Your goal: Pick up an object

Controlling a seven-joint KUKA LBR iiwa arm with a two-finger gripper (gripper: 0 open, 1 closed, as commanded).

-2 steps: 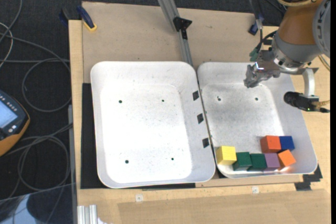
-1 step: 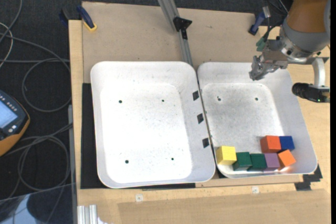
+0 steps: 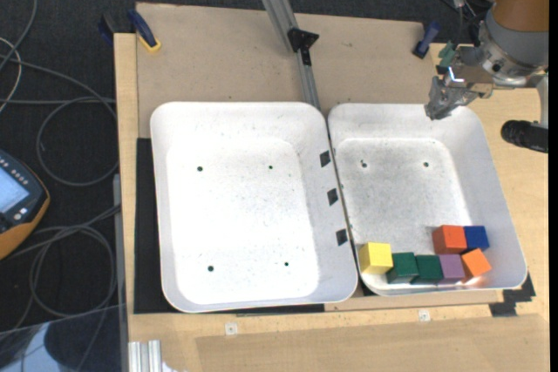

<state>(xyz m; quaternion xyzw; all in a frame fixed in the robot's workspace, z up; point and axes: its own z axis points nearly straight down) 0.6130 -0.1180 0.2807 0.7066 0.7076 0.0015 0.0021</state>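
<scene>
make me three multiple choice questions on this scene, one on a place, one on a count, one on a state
1. Where in the right shallow white plastic bin do the small coloured blocks sit?
A. along its near edge
B. along its far edge
C. in the middle

2. How many green square blocks are there?
A. none
B. two
C. five

3. Where is the grey two-finger tool on the arm?
A. pressed onto the yellow square block
B. up by the right bin's far rim, apart from the blocks
C. over the left shallow white plastic bin

Answers: 1 A, the blocks crowd the near right corner. 2 B, two green ones lie side by side next to the yellow one. 3 B, the tool hangs at the far rim, with bare bin floor between it and the blocks.
</scene>
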